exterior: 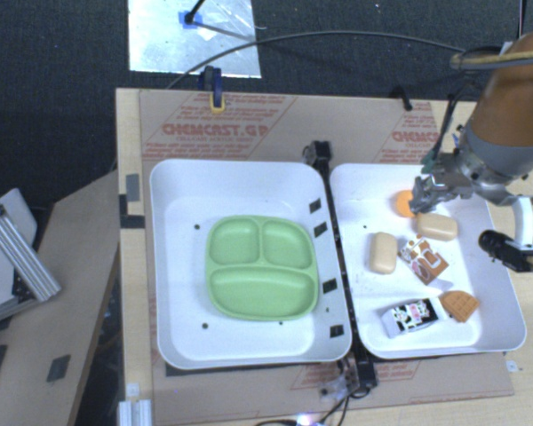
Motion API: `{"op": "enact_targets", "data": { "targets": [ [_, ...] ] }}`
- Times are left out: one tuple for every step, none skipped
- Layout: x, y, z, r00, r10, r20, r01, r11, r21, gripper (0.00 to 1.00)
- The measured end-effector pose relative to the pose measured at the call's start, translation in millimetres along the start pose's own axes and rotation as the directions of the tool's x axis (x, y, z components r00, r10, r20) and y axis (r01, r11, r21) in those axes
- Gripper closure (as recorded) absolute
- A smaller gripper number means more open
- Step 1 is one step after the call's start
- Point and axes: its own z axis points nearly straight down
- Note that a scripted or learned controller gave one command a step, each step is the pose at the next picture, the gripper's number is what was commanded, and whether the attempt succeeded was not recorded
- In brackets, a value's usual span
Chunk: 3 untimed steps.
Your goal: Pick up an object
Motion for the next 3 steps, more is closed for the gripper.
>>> {"op": "enact_targets", "data": {
  "targets": [
    [57.7, -3.6, -5.1, 1.000, -0.001, 0.000, 0.001, 1.000, -0.001, 1.00],
    [105.8, -21.1, 6.1, 1.000, 0.000, -0.001, 0.000, 1.000, 0.002, 1.00],
    [166.1, -24.5, 5.5, 1.000, -0.001, 0.000, 0.001, 1.000, -0.001, 1.00]
  ]
}}
